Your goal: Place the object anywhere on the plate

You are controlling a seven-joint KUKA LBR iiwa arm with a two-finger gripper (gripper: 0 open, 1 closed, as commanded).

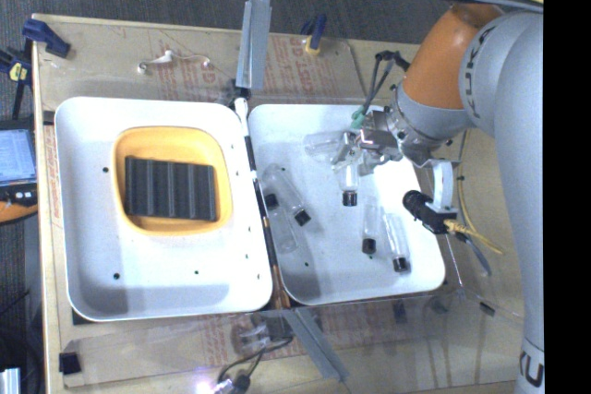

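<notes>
Faint reddish print on the bench (305, 74) behind the bins is too blurred to read.

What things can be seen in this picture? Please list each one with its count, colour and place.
Bins: 2, white, side by side on the bench; left bin, right bin.
Plate: 1, yellow with a dark ridged insert, in the left bin.
Tubes: about 5, clear with black caps, scattered in the right bin; for example one near its left wall, one near its right side.
Clamps: 2, blue, on the bench's far edge; one at the left corner, one near the middle.
Arm: 1, grey with an orange band, from the right.
Gripper: 1, metallic, over the right bin's far part.
</notes>
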